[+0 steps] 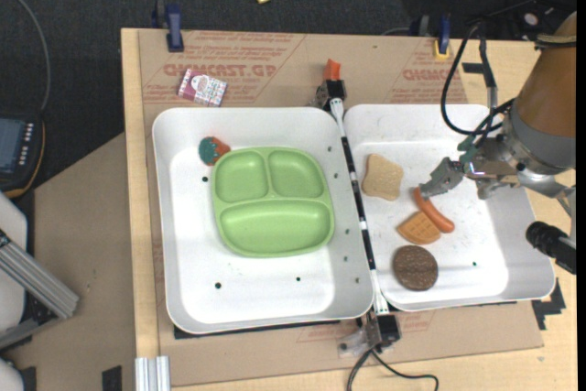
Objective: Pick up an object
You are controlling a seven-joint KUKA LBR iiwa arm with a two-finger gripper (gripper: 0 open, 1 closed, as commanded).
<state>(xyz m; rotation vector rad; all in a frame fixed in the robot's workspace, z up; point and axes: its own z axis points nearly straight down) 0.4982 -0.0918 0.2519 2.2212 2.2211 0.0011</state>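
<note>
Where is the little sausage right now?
The sausage lies in the right-hand bin, just below the gripper, with the waffle piece touching its lower side.

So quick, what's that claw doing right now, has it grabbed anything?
Claw: cannot be told whether open or closed; it sits in the right bin, just above the hot dog, with nothing visibly held.
</note>
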